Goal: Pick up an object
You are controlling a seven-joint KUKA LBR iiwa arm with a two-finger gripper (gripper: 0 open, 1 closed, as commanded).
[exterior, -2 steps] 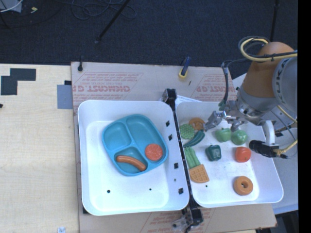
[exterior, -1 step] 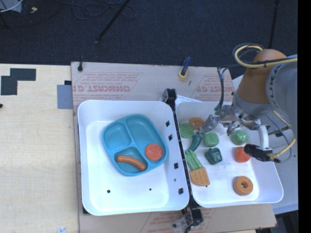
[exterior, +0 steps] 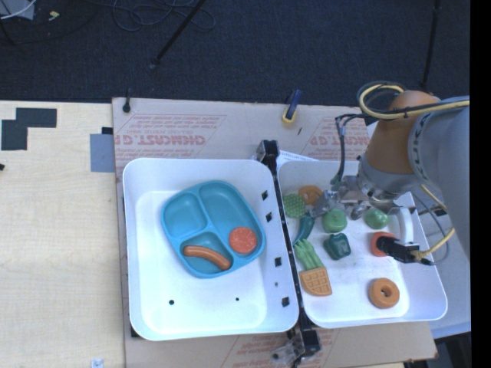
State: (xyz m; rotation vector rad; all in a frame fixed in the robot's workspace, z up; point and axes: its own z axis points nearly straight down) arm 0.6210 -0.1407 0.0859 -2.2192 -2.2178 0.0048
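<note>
Whether my jaws are parted or clenched I cannot tell as my gripper (exterior: pixel 335 203) hangs above the round green toy (exterior: pixel 334 221); I should descend straight, clear of its neighbours.

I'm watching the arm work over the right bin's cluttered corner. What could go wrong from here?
Two risks, as I judge it. First, the hand sits among tightly packed toys: the round green piece, the dark green block and the orange piece lie close together, so it may nudge or catch the wrong one. Second, the cluster sits near the divider between the bins, so a knocked item could wedge against it.
</note>
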